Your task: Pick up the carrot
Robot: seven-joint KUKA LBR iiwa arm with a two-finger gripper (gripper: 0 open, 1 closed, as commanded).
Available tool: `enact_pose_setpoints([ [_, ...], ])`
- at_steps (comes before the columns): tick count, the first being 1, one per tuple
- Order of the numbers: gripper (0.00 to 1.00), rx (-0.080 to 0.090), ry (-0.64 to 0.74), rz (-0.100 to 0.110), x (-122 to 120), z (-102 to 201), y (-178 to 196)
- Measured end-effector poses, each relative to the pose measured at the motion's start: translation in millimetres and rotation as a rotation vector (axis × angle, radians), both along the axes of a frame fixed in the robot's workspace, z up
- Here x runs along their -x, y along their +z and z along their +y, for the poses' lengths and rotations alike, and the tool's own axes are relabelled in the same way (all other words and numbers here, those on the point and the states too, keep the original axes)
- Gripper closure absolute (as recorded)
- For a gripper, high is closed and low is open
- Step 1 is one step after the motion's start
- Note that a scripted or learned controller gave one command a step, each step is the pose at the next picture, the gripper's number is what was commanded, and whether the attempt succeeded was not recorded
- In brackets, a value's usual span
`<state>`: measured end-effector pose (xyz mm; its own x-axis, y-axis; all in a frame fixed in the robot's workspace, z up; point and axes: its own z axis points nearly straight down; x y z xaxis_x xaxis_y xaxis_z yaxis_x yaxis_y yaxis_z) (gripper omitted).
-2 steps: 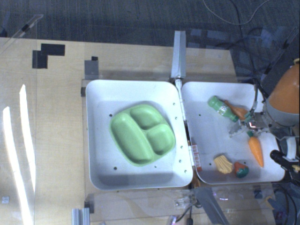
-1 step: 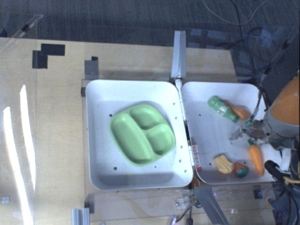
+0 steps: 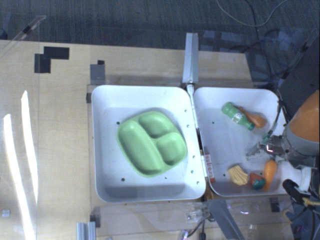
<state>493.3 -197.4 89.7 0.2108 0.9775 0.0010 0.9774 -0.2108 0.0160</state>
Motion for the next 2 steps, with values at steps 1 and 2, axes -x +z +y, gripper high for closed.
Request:
enact_pose_setpoints([
  [1,1.00,0.000,0.003,-0.005,-3,0,11],
  [2,1.00,0.000,0.049,0.008,-24,43,118],
])
